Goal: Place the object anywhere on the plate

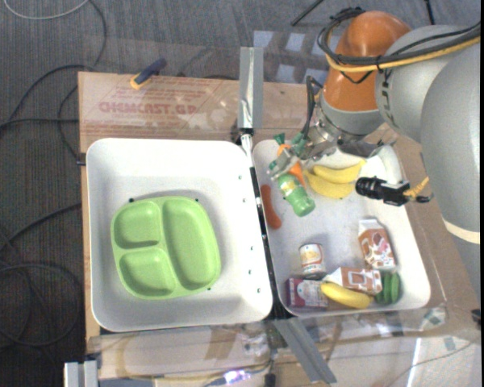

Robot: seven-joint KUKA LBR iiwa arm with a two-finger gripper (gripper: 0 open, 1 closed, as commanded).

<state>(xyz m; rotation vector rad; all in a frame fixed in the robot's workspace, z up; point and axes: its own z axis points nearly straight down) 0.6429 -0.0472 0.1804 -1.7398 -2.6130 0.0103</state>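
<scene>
The gripper (300, 153) is seen low over the far left corner of the right bin (415, 252), directly above a cluster of small objects; whether anything is clasped cannot be told, since the wrist and the clutter hide that part. Just below the gripper a green bottle (295, 195) lies tilted, its long axis running from upper left to lower right, with an orange carrot-like piece (284, 164) touching its upper end and a bunch of bananas (336, 177) just beside it on the right. The bottle is judged the likeliest object for the task, though this is not certain. The green plate (166, 247), divided into three compartments, rests in the left bin (105, 168), well apart from the gripper and lying to its left and nearer the camera. The coming move is therefore judged to turn on a carry leftward across the ridge between the bins, which must be cleared.
</scene>
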